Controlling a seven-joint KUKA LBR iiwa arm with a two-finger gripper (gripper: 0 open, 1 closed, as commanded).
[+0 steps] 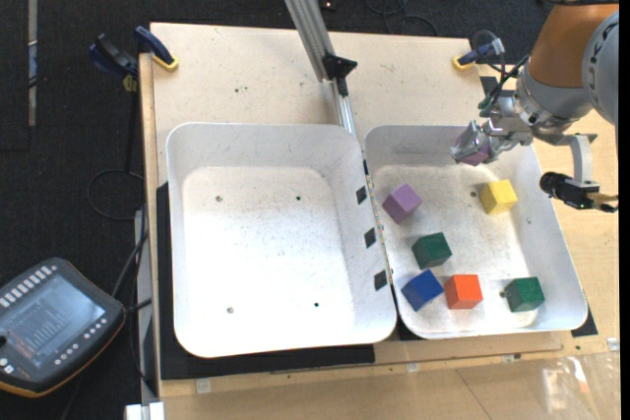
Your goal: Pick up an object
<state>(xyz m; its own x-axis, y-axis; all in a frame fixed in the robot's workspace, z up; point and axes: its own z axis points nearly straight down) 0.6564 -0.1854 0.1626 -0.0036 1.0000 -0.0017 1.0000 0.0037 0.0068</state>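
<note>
My gripper [476, 150] hangs over the far part of the right bin [561, 251]. A small purple block [479, 155] shows between its fingers, and they are shut on it. On the bin floor lie a lilac cube [402, 202], a yellow cube [498, 196], a dark green cube [431, 249], a blue cube [422, 289], an orange cube [463, 291] and a green cube [525, 293]. The yellow cube lies just in front of the gripper, to its right.
The left bin [187, 211] stands beside the right one, and their rims meet in the middle. A slanted metal pole [300, 0] comes down to the bins' far junction. Clamps sit at the bench's far corners, and a teach pendant [49, 325] lies at the lower left.
</note>
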